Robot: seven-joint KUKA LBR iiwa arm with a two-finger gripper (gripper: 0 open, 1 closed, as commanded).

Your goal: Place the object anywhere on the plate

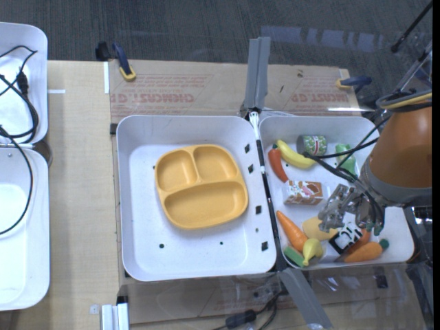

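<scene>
Camera view: no object is identified as picked; candidates lie in the right bin [405, 243], toys crowded together. The gripper [344, 215] hangs low over the near toys there; its grip state cannot be determined. The yellow plate [201, 184] sits bare in the left bin [137, 239]. Judged step: picking. Next: secure one toy, carry it left. The arm's orange band [405, 146] hides the bin's right portion.

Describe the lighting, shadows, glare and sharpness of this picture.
Camera view: even, soft overhead light; the yellow plate casts only a faint shadow on the left bin. Mild glare whitens the bin floors. The toys in the right bin look slightly soft, and the hand is cluttered and hard to resolve.
</scene>
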